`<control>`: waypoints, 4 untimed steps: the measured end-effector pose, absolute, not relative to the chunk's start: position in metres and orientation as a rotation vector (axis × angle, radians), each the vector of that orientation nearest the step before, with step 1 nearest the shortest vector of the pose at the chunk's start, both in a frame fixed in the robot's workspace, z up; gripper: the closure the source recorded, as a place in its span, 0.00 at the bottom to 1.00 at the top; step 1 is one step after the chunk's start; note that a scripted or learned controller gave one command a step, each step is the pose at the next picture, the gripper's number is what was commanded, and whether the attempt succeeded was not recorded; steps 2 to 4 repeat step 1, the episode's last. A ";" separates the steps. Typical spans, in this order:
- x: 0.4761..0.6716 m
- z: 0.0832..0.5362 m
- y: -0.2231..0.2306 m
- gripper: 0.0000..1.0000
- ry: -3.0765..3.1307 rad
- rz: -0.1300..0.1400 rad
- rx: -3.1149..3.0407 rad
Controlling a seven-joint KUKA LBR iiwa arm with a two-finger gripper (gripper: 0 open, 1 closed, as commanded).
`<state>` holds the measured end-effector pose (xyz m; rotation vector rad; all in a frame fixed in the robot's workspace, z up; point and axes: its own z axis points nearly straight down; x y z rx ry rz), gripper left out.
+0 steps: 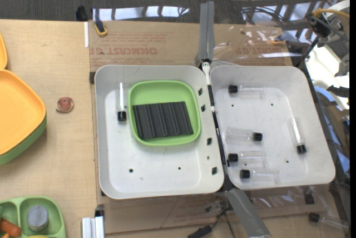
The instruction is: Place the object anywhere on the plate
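1. The claw's opening cannot be told from this view, nor whether it is holding anything.
2. The shallow white bin on the claw's entry side [278,73] is holding five clear plastic tubes with black caps; one of them [296,134] is lying nearest to that entry side, well apart from the others.
3. The other shallow white bin [111,170], farther from the claw's entry side, is carrying the green squarish plastic plate [164,88].
4. A dark ribbed rectangular mat [164,120] is lying on the plate and covering most of its floor.
5. One more clear tube with a black cap [121,103] is lying just beside the plate, on the side away from the claw's entry, and is not resting on it.
6. I am judging that the picking step is not yet done, as no tube is sitting on the plate.
7. The next move is calling for the claw to descend on one tube, close across its thin body, then carry it over the wall between the bins to the plate.
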<state>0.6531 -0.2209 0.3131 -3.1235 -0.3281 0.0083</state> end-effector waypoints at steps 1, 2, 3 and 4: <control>0.649 0.312 -0.222 0.00 -0.320 0.009 -3.124; 0.649 0.312 -0.222 0.00 -0.320 0.009 -3.124; 0.649 0.312 -0.222 0.00 -0.320 0.009 -3.124; 0.649 0.312 -0.222 0.00 -0.320 0.009 -3.124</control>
